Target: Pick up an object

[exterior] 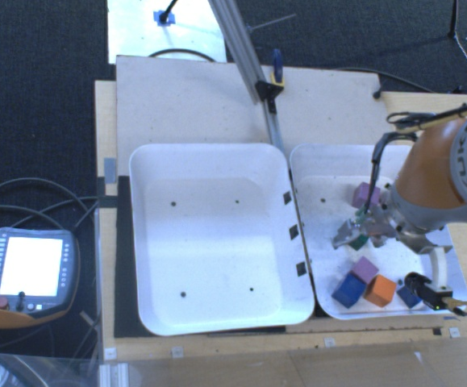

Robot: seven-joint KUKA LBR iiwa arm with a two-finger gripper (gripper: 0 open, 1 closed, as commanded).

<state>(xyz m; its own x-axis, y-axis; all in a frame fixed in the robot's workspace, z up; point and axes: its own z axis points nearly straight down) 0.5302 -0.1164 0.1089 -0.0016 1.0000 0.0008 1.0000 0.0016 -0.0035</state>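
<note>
The grey metal end effector (352,236) is low in the right white plastic bin (314,176); I cannot tell its state. A small purple cube (365,269) lies just near of it, beside a blue block (349,290) and an orange cube (381,290). Another purple block (366,193) lies just far of it.

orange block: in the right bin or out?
In. The small orange block lies on the right white bin's floor near its front rim, beside a blue block.
</note>
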